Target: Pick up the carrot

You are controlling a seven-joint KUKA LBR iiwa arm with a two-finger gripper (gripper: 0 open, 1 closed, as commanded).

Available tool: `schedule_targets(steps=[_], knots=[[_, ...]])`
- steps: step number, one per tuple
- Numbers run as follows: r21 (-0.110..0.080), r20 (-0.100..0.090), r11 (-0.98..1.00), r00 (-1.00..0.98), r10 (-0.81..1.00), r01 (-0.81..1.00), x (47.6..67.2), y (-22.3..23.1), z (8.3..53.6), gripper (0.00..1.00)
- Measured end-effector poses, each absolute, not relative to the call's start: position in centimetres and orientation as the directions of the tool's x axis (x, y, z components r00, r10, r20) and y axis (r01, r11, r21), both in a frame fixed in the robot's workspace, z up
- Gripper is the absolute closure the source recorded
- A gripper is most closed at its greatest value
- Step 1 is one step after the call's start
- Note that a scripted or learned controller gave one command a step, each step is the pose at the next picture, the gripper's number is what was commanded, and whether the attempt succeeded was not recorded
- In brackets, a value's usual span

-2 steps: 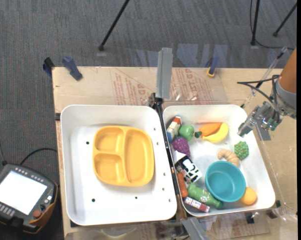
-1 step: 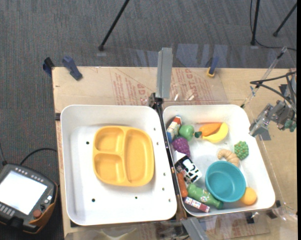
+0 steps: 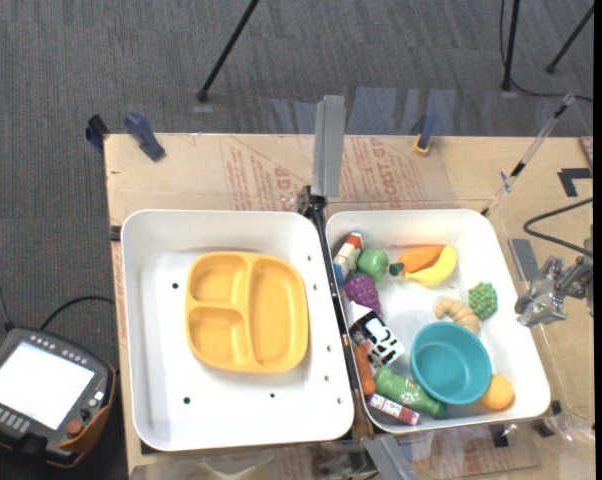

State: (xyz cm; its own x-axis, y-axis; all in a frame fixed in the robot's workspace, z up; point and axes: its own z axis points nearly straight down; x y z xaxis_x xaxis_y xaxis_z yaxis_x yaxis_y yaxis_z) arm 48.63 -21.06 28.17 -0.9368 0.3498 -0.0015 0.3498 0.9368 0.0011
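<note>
- The gripper (image 3: 543, 301) shows as a grey metal cluster up and to the right of the teal bowl (image 3: 451, 363). It lies beyond the right wall of the right bin (image 3: 511, 268), over the bench (image 3: 231, 168).
- Whether the gripper is open or closed cannot be told, because it is small and cluttered at this angle. Nothing can be seen held in it, and it touches no toy.
- The carrot (image 3: 424, 259) lies well above the bowl, near the bin's far wall. It is orange with a dark green stub pointing left, and it rests on the yellow banana (image 3: 441, 268).
- The carrot is well apart from the gripper, with the bin wall between them.
- A tan knobbly piece (image 3: 458, 313) sits just above the bowl's rim, and a green broccoli-like clump (image 3: 483, 299) is up and to the right of the bowl.
- An orange fruit (image 3: 498, 393) sits just beside the bowl at its lower right.
- A black-and-white item (image 3: 379, 339) lies left of the bowl. A green bottle (image 3: 409, 390) lies at the bowl's lower left, touching or nearly touching it.
- Purple grapes (image 3: 361, 291), a green fruit (image 3: 373, 263) and a red-and-white container (image 3: 347, 254) are farther up and left of the bowl.
- Far to the left of the bowl, the left bin (image 3: 151, 268) holds a yellow divided plate (image 3: 247, 311).
</note>
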Motion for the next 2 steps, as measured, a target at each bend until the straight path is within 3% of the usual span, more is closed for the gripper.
schedule_targets(steps=[1, 2], knots=[[0.001, -0.003, 1.0, -1.0, -0.029, -0.029, 47.8, -21.2, 29.2, 1.0], [0.004, 0.0, 0.945, -0.945, -0.327, -0.327, 48.8, -20.6, 26.3, 1.0]])
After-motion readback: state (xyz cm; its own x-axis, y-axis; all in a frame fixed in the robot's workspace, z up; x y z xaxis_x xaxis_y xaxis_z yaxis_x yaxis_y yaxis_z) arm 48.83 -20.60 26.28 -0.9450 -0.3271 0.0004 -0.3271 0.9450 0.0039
